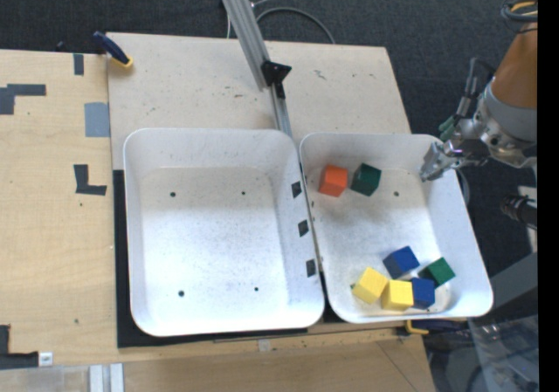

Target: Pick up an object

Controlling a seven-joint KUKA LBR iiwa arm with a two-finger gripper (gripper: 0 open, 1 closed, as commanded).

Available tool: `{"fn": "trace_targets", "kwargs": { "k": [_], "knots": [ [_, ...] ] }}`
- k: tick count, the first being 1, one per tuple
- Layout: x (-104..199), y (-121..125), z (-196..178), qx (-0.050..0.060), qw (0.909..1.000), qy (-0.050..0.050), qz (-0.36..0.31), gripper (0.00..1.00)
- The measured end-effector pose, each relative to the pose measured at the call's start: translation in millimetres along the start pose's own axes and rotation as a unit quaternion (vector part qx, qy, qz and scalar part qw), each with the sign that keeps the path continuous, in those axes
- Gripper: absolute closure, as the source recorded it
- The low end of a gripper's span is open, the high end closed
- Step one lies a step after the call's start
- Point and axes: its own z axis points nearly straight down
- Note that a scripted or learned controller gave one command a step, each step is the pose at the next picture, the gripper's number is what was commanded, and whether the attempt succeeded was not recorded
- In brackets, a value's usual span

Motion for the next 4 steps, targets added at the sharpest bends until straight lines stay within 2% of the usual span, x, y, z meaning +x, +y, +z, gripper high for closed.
{"fn": "trace_targets", "kwargs": {
  "k": [1, 2, 4],
  "knots": [
    [56, 17, -2, 0.003, 1.0000, 0.002, -0.002, 1.00],
    [112, 27, 16, 0.004, 1.0000, 0.001, -0.002, 1.00],
    [219, 35, 38, 0.004, 1.0000, 0.001, -0.002, 1.00]
  ]
}}
